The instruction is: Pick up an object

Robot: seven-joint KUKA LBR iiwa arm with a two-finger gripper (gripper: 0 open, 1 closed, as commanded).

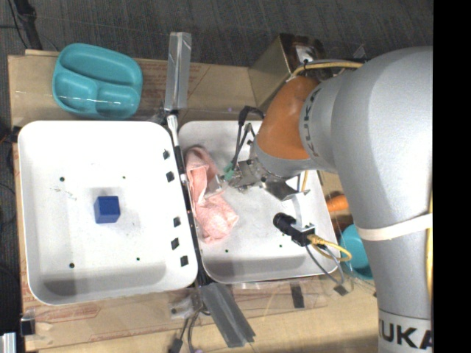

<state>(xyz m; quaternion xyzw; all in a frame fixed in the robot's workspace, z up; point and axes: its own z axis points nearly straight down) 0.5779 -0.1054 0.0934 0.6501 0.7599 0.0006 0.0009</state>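
Camera view — pink cloth (208, 195) lengthwise, near-to-far

The arm (368, 145) covers the right bin's (221, 267) far right corner and most of an orange thing (336, 203) and a blue thing (353, 250) beside it, while the pincer's (234, 176) tips are too small to tell apart.

A soft pink cloth (207, 197) lies crumpled in the right bin (243, 267), along its left wall — long, with a fatter lump at the near end. A small blue cube (107, 209) sits flat in the left bin (44, 271), near the middle — all alone.
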